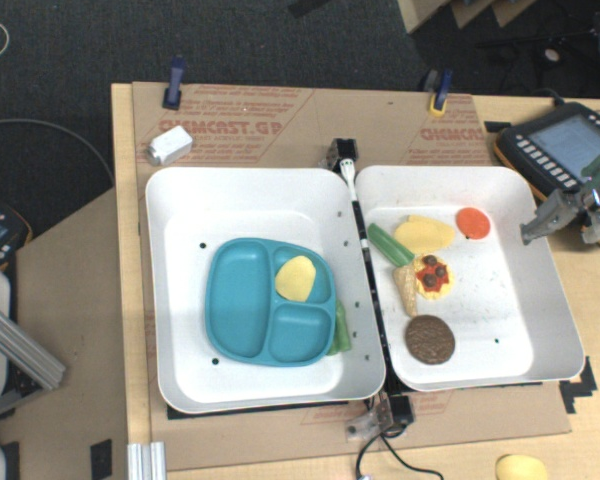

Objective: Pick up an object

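- We see the gripper [540,226] at the right edge of the right bin [515,363], above its rim and well apart from the food pieces in the middle.
- We cannot tell from this view if the pincer is wide or narrow; it is small and seen from the side, and nothing is visible inside it.
- We judge that the task is at its first step: the arm is not yet over any object, and nothing is lifted.
- The right bin holds the likely targets: a green stick [388,244], a yellow piece [425,233], an orange disc [472,223], a small pizza piece [434,277] and a brown cookie [430,338].
- The orange disc is the nearest one to the gripper, near the back of the bin.
- The disc and the cookie are round, so they have no long axis and the grasp angle matters little.
- The green stick has its long axis diagonal, from the back left to the front right; a grasp should close across it.
- The left bin [180,368] holds a blue tray [242,308] with a yellow piece [296,278] in one compartment.
- For the next move, we think the arm must go left over one object and then come down.
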{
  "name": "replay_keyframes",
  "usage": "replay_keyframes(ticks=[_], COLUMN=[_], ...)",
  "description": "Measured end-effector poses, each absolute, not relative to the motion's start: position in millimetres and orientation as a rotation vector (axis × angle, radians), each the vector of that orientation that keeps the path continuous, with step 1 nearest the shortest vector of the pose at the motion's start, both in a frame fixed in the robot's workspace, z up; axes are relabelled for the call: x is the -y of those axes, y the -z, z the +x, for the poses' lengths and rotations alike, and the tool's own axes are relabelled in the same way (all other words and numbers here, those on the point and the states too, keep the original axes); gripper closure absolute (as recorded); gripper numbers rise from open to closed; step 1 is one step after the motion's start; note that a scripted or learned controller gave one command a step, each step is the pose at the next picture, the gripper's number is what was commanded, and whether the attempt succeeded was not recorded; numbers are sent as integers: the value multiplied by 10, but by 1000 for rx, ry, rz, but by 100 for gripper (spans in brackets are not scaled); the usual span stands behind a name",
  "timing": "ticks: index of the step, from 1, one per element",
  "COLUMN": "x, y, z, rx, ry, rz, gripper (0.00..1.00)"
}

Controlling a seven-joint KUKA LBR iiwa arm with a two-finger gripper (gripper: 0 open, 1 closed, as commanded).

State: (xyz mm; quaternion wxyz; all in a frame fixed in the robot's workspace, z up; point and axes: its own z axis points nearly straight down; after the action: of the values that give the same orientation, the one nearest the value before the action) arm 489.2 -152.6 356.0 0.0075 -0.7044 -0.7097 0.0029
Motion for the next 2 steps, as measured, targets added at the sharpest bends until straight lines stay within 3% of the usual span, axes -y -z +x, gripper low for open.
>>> replay_keyframes(ticks=[1,2], x=[2286,1481], y=[-5237,-3929], z=[4953,4785], rx=[2232,2219], ry=[9,-8], rz=[-2244,-2205], gripper=[0,0])
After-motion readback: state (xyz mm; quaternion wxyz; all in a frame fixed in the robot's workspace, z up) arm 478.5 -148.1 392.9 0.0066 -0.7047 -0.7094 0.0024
